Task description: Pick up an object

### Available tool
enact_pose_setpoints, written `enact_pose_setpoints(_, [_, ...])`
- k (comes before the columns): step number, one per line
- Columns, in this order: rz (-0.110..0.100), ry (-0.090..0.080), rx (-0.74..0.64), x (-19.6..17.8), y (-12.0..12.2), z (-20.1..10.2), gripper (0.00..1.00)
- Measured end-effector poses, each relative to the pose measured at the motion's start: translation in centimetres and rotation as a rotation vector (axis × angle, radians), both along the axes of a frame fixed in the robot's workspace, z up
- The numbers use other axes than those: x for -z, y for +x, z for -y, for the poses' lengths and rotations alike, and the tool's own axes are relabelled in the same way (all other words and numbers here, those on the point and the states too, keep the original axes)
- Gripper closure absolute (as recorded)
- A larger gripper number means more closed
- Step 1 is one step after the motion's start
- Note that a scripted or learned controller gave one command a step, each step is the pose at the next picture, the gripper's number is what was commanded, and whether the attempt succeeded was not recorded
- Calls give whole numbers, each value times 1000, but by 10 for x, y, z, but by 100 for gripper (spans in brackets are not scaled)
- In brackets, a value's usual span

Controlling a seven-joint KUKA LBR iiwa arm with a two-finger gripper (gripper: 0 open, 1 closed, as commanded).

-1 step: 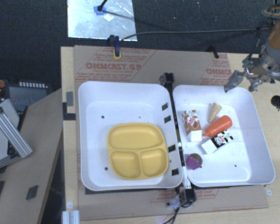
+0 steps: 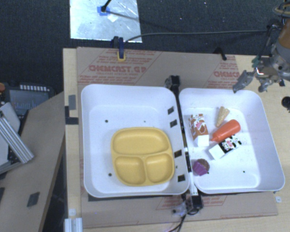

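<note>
Your hand (image 2: 253, 79) hangs open and empty above the right bin's (image 2: 266, 129) far rim. The carrot (image 2: 225, 129) touches neighbouring toys; descending there, you risk nudging them aside.

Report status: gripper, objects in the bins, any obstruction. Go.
Gripper open, above right bin's far corner, holding nothing. Orange carrot lies in right bin among small items, untouched. Yellow tray in left bin. No obstruction.

right bin (image 2: 261, 129) bare along its right side, toys clustered left of centre, carrot (image 2: 226, 130) among them
</note>
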State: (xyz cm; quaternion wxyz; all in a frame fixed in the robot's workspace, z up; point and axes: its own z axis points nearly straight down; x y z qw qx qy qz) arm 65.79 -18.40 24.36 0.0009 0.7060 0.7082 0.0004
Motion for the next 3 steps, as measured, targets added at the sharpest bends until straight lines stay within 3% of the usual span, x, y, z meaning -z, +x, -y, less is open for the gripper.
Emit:
enact_pose_setpoints(2, [-4, 1, 1, 124, 3, 2, 0])
enact_pose_setpoints(3, [-1, 0, -2, 160, 3, 1, 0])
